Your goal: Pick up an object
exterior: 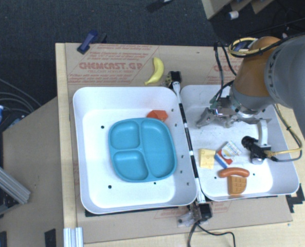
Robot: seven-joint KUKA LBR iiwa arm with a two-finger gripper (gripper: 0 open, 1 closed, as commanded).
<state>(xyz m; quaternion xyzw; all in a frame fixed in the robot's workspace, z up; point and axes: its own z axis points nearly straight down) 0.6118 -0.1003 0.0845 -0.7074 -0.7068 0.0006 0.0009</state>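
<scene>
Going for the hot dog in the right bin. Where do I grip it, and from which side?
Grip the hot dog across its middle, coming straight down from above. It lies flat and long, left to right; its upper side is open, though the toast-like piece crowds its lower side.

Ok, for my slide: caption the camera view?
Arm's gripper over right bin with toy food; blue plate in left bin.

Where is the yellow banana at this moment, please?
In the camera view the banana lies on the bench outside both bins, just beyond the far rim of the left bin, near the black clamp between the bins.
</scene>
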